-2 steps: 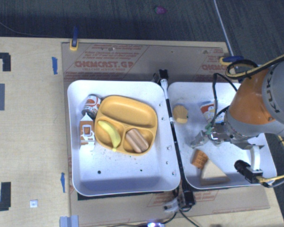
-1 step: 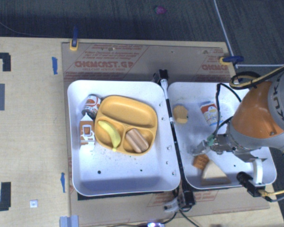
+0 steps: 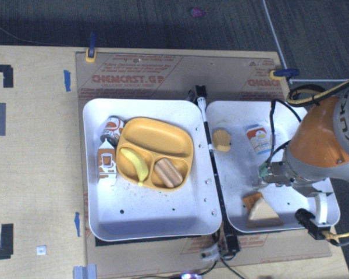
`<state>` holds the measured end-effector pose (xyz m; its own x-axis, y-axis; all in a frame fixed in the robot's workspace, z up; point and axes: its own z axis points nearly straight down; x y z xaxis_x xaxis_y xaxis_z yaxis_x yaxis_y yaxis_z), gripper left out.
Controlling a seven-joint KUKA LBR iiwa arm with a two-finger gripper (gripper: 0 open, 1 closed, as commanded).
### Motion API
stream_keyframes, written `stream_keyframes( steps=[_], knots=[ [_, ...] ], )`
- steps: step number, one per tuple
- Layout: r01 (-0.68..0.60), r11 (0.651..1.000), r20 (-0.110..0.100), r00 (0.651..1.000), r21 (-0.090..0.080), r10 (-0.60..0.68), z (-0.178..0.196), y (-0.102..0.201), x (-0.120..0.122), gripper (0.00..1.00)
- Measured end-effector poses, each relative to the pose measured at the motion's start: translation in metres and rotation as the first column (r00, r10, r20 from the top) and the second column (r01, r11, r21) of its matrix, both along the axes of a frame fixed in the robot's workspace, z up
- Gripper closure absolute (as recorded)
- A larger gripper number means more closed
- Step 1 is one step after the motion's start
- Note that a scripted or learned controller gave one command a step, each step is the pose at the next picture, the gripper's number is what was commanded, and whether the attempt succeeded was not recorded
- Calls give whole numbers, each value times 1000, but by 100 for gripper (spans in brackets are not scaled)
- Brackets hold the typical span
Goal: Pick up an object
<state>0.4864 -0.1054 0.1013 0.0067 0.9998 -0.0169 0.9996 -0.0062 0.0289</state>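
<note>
1. We find two shallow white bins side by side on the bench: the left bin (image 3: 99,214) and the right bin (image 3: 238,112).
2. The left bin holds a yellow divided tray (image 3: 157,135) lying near its upper middle. A toy banana (image 3: 136,165) sits in the tray's lower left compartment and a toy hot dog (image 3: 168,172) in the lower right one; the large upper compartment looks bare.
3. Squeezed between the tray and the bin's left wall are a small can (image 3: 111,130) and, below it, a small carton (image 3: 106,162). We judge both awkward to reach, being crowded by wall and tray.
4. The right bin holds a round tan biscuit-like piece (image 3: 222,139) near its left wall, a small white cup with a red label (image 3: 258,140) towards the upper middle, and a toy sandwich wedge (image 3: 259,208) near the lower edge.
5. The arm enters from the right, its orange band (image 3: 317,141) over the right bin. The gripper (image 3: 273,175) hangs between the cup and the wedge, just beside both.
6. We cannot tell how the jaws stand; the wrist hides them from above, and nothing is seen between them.
7. We judge no object picked up yet. The wedge and cup, lying loose in the open, are the likeliest candidates.
</note>
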Motion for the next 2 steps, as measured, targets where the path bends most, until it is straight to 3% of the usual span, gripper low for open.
stream_keyframes(
  steps=[1, 2],
  knots=[
    [-8, 1000, -28, 1000, 18, 8, 84, 52, 29, 100],
    [-6, 1000, -30, 1000, 17, 7, 60, -18, -7, 100]
  ],
)
